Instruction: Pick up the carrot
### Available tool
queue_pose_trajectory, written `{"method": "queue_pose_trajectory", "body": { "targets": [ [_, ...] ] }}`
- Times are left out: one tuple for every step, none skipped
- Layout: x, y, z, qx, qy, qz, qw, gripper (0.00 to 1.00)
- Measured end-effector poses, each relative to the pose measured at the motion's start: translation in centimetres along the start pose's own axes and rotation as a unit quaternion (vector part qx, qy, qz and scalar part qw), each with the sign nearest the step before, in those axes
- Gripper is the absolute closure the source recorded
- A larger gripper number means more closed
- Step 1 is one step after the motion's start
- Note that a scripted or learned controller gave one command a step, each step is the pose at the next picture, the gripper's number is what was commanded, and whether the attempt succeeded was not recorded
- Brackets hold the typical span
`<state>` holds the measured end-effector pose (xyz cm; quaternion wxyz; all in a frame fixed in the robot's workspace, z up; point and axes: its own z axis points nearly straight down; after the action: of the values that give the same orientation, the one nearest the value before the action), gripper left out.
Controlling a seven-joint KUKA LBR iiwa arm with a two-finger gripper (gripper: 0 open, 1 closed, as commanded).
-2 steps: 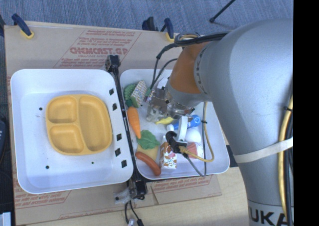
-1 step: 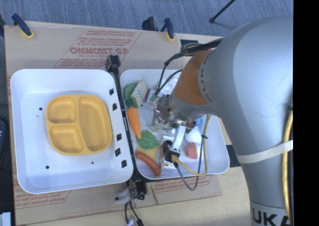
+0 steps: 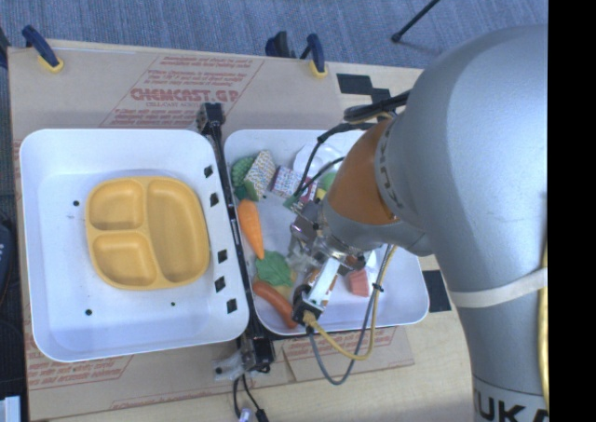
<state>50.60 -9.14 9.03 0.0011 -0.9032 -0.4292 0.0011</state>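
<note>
While the claw [image 3: 304,245] hangs low over the right bin [image 3: 410,304], we cannot tell whether it is released or clenched. We note the carrot [image 3: 250,227] lying along that bin's left wall, near the claw.

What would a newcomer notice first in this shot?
The big grey arm looms in from the right, bent down over the right bin with its gripper low inside it. A yellow divided plate sits in the middle of the left bin. The orange carrot lies by the right bin's left wall, apart from the gripper.
</note>
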Motion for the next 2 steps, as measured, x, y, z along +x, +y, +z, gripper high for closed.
{"method": "queue_pose_trajectory", "body": {
  "targets": [
    [9.0,-4.0,-9.8,0.002,-0.002,0.223,0.9747,1.00],
    [2.0,-5.5,-20.0,0.001,-0.002,0.188,0.9822,1.00]
  ]
}}
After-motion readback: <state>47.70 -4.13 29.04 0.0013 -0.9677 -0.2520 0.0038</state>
